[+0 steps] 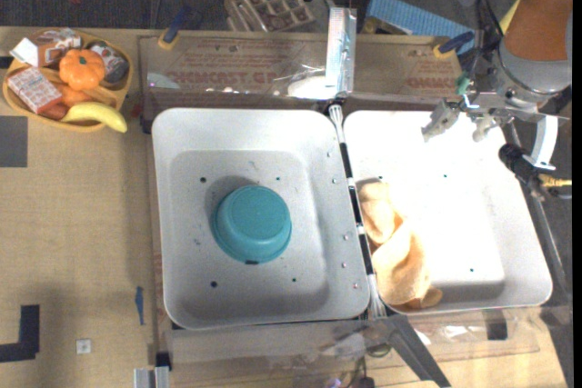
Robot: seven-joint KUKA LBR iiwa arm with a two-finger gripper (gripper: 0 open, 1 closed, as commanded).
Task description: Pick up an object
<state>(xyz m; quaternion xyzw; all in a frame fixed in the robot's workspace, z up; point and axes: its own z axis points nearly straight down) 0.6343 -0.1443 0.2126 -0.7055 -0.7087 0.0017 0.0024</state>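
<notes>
The worktop [73, 223] is pale wood and carries two shallow white bins set side by side, their inner rims touching along the middle.

The left bin [182, 141] holds one item: a teal bowl [254, 223], turned upside down and sitting near the centre of the bin floor, clear of all four walls.

The right bin [473, 223] holds a crumpled pale orange cloth [397, 254]. It lies against the bin's left wall, running from about mid-height down to the lower left corner, where it bunches up and touches the front wall. The rest of this bin floor is bare white.

The arm [538, 23] enters at the upper right, its orange band visible above the grey wrist. The gripper [459, 121] hangs over the upper right edge of the right bin, well apart from the cloth and further still from the bowl. The fingers [440, 117] stand apart, with nothing between them.

A yellow dish [20, 95] sits at the worktop's upper left corner, holding a toy pumpkin [82, 68], a banana [96, 114] and some small packets.
</notes>
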